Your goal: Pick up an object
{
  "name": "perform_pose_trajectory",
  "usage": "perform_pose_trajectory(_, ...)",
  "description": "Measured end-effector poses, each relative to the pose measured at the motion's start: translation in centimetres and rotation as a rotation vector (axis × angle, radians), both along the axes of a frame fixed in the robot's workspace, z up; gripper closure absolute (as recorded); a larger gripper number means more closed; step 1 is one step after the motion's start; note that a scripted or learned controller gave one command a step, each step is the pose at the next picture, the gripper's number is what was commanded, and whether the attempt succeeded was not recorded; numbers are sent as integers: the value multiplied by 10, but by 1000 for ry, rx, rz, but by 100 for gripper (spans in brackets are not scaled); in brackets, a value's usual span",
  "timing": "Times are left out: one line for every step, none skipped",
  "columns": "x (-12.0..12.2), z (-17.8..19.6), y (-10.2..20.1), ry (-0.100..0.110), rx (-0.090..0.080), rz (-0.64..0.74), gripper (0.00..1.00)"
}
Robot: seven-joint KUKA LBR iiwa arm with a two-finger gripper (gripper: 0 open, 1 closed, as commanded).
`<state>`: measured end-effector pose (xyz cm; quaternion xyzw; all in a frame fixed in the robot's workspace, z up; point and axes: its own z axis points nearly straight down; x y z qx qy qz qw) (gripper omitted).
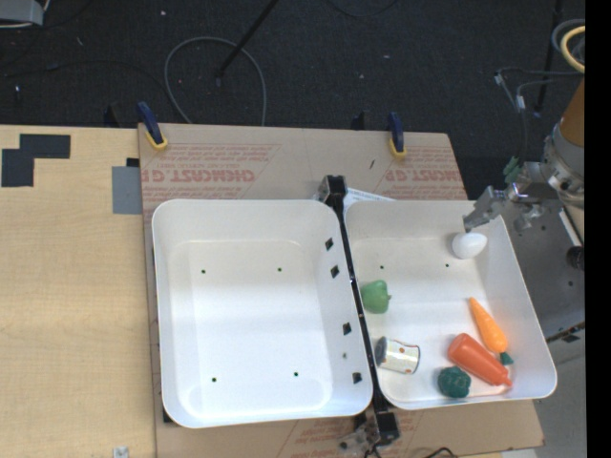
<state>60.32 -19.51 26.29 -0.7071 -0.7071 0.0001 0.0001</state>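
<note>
Reading mirrored "CHEMCAST" on cardboard (205, 173) behind bins (248, 418).

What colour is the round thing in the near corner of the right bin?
Dark green, in the camera view.

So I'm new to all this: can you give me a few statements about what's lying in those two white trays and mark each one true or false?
1. The white ball lies in the right bin. True.
2. Two carrots lie in the left bin. False: the small carrot and the large carrot are both in the right bin.
3. The green pepper sits close to the divider between the bins. True.
4. The gripper is over the left bin. False: it is at the right bin's far right edge, near the white ball.
5. The small can stands upright. False: it lies on its side.
</note>
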Motion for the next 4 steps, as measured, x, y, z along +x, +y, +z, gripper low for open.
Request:
perform_pose_trajectory(-20,-180,20,5,1,1,0)
perform_pose_trajectory(-19,-166,19,-1,0,-1,100)
perform_pose_trajectory(-15,-94,61,-6,0,3,100)
perform_pose_trajectory(-82,-43,82,-5,0,0,100)
